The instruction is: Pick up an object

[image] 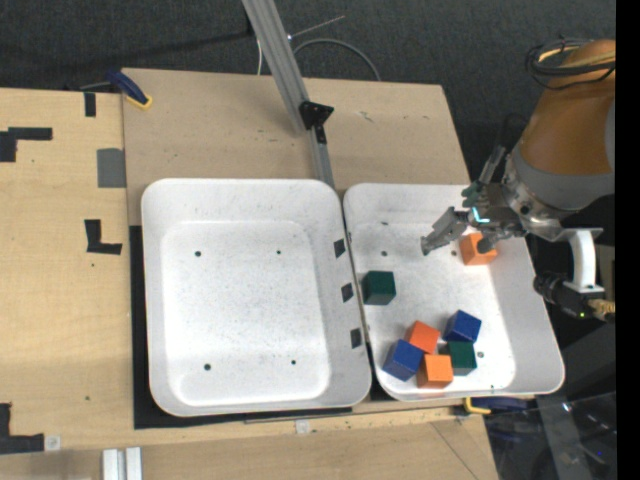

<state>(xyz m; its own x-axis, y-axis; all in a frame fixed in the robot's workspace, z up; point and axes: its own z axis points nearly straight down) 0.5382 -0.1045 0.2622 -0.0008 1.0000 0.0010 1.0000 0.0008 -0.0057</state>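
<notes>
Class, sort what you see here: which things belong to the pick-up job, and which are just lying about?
Job:
gripper
orange block beside it
green cube
cluster of blocks
right bin

Lying about:
left bin
metal pole
blue clamp

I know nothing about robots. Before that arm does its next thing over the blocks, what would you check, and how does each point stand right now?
1. Tool over the right bin: ok, it is above the bin's upper right part.
2. A block close to the tool: ok, an orange block lies right beside it.
3. That block between the fingers: cannot tell from this angle.
4. Room around that block: ok, it sits apart from the lone green block and the cluster of blocks near the bin's front.
5. Block away from the bin wall: not ok, it lies near the right rim.
</notes>
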